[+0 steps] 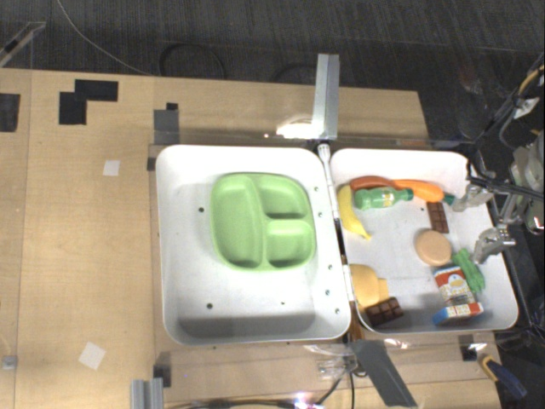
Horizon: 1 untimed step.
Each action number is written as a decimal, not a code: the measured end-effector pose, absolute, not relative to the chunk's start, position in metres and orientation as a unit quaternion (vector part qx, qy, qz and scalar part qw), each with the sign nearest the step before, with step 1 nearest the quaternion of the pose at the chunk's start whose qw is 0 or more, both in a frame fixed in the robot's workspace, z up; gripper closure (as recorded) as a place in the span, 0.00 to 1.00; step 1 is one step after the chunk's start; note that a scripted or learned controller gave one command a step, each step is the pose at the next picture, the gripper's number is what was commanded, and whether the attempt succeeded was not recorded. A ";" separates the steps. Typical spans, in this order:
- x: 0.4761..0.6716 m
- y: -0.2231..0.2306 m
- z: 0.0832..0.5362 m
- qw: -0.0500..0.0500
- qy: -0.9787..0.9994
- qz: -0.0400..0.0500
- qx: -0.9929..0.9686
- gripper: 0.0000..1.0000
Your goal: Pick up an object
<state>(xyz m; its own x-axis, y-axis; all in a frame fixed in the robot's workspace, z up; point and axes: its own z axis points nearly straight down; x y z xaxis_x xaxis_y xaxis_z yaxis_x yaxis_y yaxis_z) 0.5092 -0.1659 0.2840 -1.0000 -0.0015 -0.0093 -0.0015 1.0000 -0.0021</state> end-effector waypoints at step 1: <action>0.490 -0.200 0.187 0.000 1.000 0.000 0.000 0.00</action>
<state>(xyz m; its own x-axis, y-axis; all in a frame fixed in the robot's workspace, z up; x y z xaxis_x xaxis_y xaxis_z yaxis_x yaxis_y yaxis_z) 0.4901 -0.2003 0.1868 -1.0000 -0.0004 0.0008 -0.0004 1.0000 0.0004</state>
